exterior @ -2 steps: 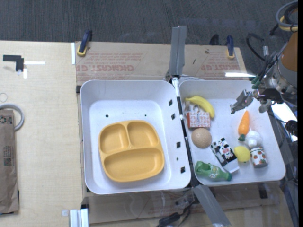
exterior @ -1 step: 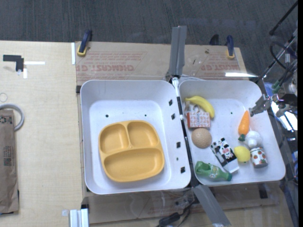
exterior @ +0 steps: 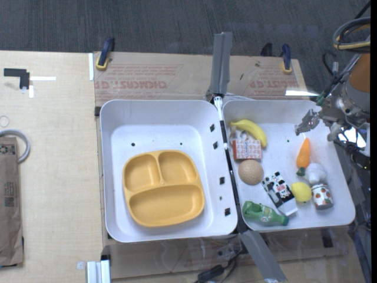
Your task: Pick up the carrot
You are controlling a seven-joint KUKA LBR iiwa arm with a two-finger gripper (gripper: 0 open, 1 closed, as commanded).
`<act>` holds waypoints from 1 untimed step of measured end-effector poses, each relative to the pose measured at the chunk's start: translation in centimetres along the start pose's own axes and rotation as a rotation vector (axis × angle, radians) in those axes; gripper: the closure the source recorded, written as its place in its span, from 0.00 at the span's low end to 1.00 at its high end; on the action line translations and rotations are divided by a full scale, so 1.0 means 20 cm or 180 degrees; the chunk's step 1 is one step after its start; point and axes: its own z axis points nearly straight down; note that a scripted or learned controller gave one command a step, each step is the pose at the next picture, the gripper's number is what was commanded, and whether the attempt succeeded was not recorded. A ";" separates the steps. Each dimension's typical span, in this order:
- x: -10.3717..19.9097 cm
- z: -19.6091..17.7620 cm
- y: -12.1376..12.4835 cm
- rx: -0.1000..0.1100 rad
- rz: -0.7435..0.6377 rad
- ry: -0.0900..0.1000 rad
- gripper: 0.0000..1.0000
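Orange and slim, the carrot [exterior: 303,152] lay in the right bin [exterior: 344,217], near its right wall, its green end pointing down toward a small white knob-like thing [exterior: 316,172]. The pincer [exterior: 310,121] hung just above and a little left of the carrot's upper tip, apart from it; whether its fingers were spread or closed could not be told at this slant. Nothing sat between them, so by my reading the pick had not begun: the arm was in the approach, with the descent, the closing and the lift all left to do.

The right bin was crowded. A banana [exterior: 250,131] lay at the top left, a small red-and-white box [exterior: 247,149] under it, then a tan ball [exterior: 250,172], a black-and-white carton [exterior: 280,190], a lemon [exterior: 301,191], a little can [exterior: 321,196] and a green packet [exterior: 264,213] along the bottom.

The left bin [exterior: 112,158] held 1 thing, a yellow plate [exterior: 163,187] with 3 compartments, all bare.
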 end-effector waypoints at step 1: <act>0.03 0.39 -0.10 0.0008 0.0110 0.0030 0.00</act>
